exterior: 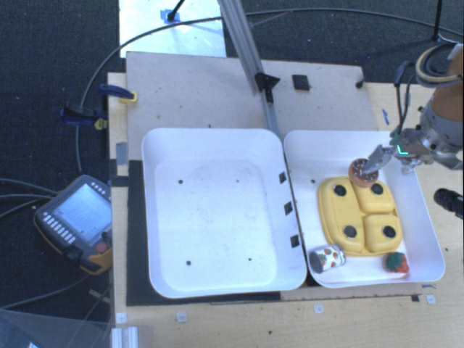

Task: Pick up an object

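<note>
A small brown ring with pink topping, like a doughnut [359, 172], lies in the right bin [304, 194] at the top edge of a yellow compartment tray [360, 214]. My gripper [373, 162] reaches in from the right and its tip touches or overlaps the doughnut's upper right side. A spotted white cup [326, 258] lies on its side at the bin's front. A red strawberry-like toy [396, 262] sits in the front right corner.
The left bin [210, 209] stands beside the right one, their rims meeting at the middle. A grey pole [243, 38] slants over the back of the bench. A teach pendant [76, 220] lies off the bench to the left.
</note>
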Robot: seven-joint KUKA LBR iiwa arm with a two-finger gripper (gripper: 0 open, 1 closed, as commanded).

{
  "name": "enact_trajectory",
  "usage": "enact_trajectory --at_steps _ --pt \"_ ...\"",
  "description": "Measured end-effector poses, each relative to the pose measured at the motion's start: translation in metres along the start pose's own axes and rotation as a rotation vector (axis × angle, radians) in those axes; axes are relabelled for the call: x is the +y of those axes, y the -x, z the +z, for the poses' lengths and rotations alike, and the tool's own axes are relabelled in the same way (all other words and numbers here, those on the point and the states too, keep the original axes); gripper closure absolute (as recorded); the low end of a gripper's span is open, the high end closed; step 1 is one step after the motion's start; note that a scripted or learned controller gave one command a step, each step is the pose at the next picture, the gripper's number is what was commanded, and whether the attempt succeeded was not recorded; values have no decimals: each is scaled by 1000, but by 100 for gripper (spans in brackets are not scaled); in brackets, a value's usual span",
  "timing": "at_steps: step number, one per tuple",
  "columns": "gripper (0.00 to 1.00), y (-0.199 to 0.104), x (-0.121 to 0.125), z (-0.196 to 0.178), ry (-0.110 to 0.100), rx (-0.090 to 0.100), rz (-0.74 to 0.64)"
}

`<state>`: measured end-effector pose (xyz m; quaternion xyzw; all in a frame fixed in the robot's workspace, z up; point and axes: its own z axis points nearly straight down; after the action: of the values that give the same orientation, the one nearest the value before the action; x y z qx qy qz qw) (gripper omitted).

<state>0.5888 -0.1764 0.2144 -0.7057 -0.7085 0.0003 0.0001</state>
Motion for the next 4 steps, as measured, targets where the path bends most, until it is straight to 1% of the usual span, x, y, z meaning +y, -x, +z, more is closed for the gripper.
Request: enact_trajectory --at_steps 1,2,3,4 --pt "0 0 1 -1 2 0 0" --pt "0 3 3 61 -2 1 2" --pt "0 4 5 82 10 -2 0" --pt "0 4 6 86 13 -3 0"
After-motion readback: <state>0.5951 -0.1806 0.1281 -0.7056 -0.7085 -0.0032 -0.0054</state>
